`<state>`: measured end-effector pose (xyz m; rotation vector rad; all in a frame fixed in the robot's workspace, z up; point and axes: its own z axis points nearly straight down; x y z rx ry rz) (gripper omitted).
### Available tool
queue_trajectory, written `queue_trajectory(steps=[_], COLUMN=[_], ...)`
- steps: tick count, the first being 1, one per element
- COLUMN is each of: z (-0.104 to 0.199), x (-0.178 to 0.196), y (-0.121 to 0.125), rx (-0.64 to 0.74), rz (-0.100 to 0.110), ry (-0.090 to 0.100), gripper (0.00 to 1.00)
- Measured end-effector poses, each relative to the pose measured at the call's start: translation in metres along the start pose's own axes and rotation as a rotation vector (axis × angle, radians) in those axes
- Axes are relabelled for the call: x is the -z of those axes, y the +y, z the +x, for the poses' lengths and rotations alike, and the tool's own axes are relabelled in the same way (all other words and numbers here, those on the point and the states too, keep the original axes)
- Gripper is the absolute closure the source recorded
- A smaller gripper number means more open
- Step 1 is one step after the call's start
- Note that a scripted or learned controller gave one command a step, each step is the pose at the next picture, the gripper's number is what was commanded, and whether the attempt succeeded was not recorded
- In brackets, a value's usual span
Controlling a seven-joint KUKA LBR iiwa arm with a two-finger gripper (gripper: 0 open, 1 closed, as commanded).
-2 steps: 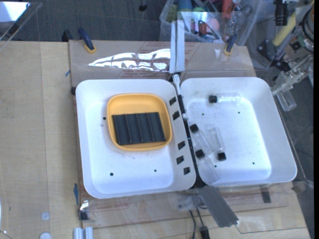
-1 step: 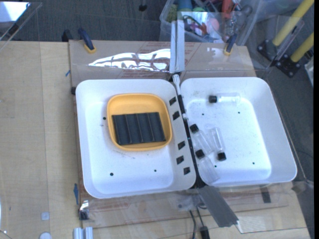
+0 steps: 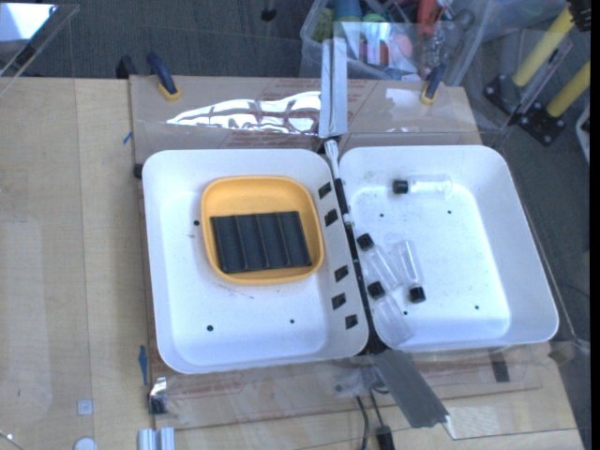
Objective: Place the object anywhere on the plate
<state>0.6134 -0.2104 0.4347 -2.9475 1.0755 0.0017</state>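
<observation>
— Gripper first: how wide is it, and has it got hold of anything?

— I cannot tell either of those from this view.

— Fine. Where is the task's thing?

— A dark grey ribbed rectangular block (image 3: 261, 240) lies flat on a yellow rounded-square plate (image 3: 221, 197). It fills most of the plate's floor, with its long side running left to right and its ribs running front to back. It sits towards the plate's near edge, so more bare yellow shows behind it than in front.

— And the plate itself?

— It rests in the left shallow white bin (image 3: 244, 334), in that bin's upper middle, well apart from the walls.

— What about the other side?

— The right shallow white bin (image 3: 487, 251) carries several clear plastic tubes with black caps. One tube (image 3: 424, 187) lies on its side near the back wall, cap to the left. A cluster of clear tubes (image 3: 401, 262) lies near the bin's left wall, with black caps around it.

— Anything between the two?

— A row of small black tabs (image 3: 339, 272) runs down the seam where the bins meet.

— And under it all?

— A pale wooden worktop (image 3: 66, 204). Behind the bins stands a clear plastic box of colourful items (image 3: 394, 17).
</observation>
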Motion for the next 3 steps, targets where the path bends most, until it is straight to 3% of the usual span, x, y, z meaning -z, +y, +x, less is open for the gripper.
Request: queue_trajectory(steps=[1, 2, 3], z=[-0.006, -0.059, -0.068], x=[0.000, -0.001, -0.001], y=[0.013, 0.064, 0.071], rx=[0.266, 0.503, 0.504], rz=[0.002, 0.003, 0.004], ry=[0.002, 0.000, 0.001], gripper=[1.00, 1.00, 1.00])
